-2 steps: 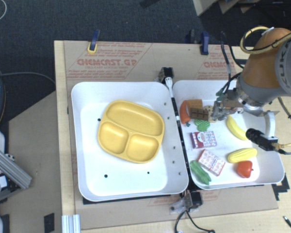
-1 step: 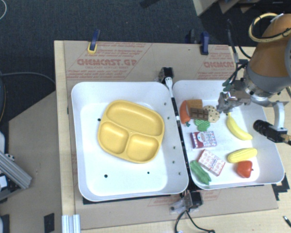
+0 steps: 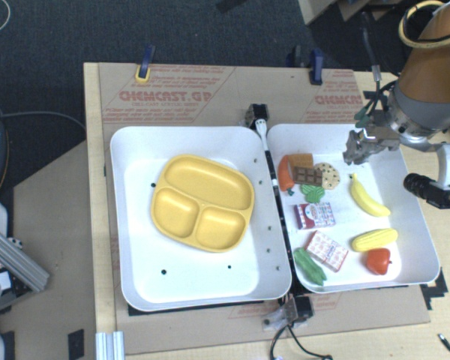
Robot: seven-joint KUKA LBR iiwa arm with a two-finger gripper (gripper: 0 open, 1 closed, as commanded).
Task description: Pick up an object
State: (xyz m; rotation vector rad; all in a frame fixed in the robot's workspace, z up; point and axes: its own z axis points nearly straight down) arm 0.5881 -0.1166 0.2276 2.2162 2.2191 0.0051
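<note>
We see the pincer (image 3: 358,150) over the right bin's (image 3: 424,235) far edge, above the banana (image 3: 368,198); whether it is spread or pressed together we cannot tell, and nothing shows between its tips. In that bin lie the banana, a corn cob (image 3: 374,238), a tomato (image 3: 378,260), a cookie (image 3: 328,174), a chocolate bar (image 3: 306,175) and two small cartons (image 3: 316,216). The left bin (image 3: 127,201) holds a yellow tray (image 3: 202,202).

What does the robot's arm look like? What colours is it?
The robot arm is thick, round and grey, with a big orange band near its top. Its small grey metal gripper sits at the end, and thin dark and green cables run beside the wrist.
</note>
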